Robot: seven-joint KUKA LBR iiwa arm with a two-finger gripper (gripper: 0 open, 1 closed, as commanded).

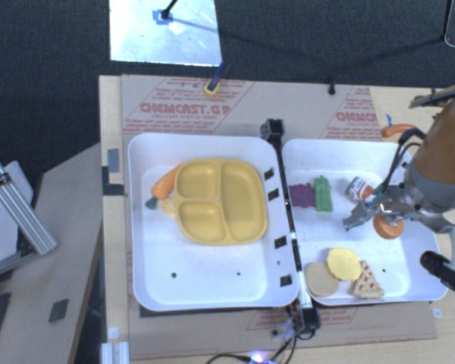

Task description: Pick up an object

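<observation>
You have two white bins [205,298]. Left bin: one yellow divided plate [216,201], one carrot [164,182]. Right bin: one purple item [301,195], one green item [322,192], one can [357,188], one orange piece [387,227], one yellow disc [343,264], one tan disc [321,280], one pizza slice [366,280].

Bench [114,226] bears two white bins [212,294] side by side

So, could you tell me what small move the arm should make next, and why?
Probably lower the hand a little toward the orange round piece in the right bin. The hand hangs right beside that piece, and nothing shows between its tips yet.
</observation>
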